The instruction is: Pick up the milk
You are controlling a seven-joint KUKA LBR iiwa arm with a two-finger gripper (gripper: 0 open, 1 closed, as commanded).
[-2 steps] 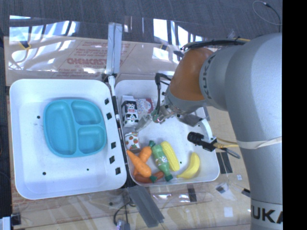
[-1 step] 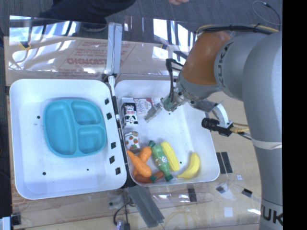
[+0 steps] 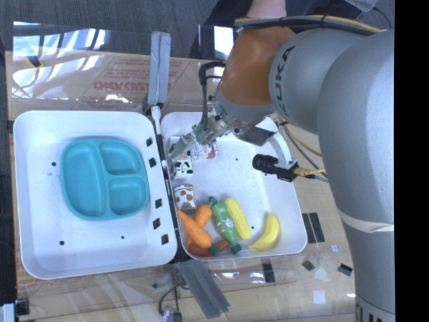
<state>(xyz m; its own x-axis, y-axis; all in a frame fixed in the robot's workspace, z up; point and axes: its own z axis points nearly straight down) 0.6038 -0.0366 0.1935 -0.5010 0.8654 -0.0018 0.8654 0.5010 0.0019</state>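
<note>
The gripper (image 3: 200, 134) is hanging low over the far left corner of the right bin (image 3: 285, 210), close to the wall that divides it from the left bin (image 3: 33, 180); whether it is gripping anything cannot be told at this slant. Little room is showing on its left, where the bin wall and the divider are running just beside it. More bare white floor is lying open to its right and in front of it, toward the bin's middle.

The milk (image 3: 183, 166), a small carton with black-and-white cow markings, is sitting just below the gripper, against the dividing wall, apart from the tool. Nearer the camera from there, a small can (image 3: 184, 195) is standing beside the wall, and past it a carrot (image 3: 195, 225), a green bottle (image 3: 224, 225), a corn cob (image 3: 238, 218) and a banana (image 3: 266, 232) are crowding the near end.

Well to the gripper's left, a blue divided plate (image 3: 105, 178) is lying in the left bin.
</note>
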